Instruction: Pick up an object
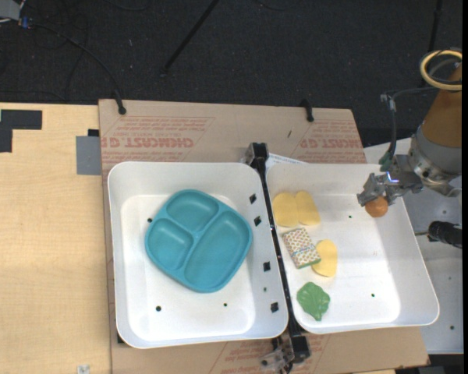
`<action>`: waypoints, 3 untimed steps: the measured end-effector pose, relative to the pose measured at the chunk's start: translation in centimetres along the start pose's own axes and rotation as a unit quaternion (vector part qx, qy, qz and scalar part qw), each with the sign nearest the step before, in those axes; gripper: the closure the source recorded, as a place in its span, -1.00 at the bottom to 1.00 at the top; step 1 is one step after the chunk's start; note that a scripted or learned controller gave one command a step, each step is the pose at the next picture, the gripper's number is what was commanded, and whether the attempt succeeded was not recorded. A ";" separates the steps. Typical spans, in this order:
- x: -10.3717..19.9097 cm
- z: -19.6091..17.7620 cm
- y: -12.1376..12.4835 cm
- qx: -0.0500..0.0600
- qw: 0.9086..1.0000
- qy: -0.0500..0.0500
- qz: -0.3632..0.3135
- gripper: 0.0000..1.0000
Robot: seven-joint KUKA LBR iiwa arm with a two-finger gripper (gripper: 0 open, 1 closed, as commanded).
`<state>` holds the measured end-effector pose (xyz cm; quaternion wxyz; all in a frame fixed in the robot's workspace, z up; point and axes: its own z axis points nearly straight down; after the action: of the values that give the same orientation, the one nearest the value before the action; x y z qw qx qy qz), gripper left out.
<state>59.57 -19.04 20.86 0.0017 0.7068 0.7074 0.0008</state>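
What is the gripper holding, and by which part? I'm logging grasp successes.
A small orange object sits at the gripper tip, seemingly pinched at its top; the hold cannot be confirmed.

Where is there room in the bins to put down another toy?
Right bin: bare floor between the green toy and its right wall. Left bin: the teal plate leaves narrow strips along the walls. Crowded: yellow pieces and patterned block near the divider.

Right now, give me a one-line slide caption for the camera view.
Gripper at right bin's far edge with small orange object at its tip; teal plate in left bin.
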 end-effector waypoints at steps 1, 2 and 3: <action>-0.1 -1.4 0.0 0.002 1.000 0.001 0.000 1.00; 5.2 -2.4 -0.7 0.003 1.000 0.002 -0.002 1.00; 10.5 -1.2 -1.6 0.005 1.000 0.002 -0.002 1.00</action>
<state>57.94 -8.49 22.09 -0.0029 0.7057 0.7085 -0.0010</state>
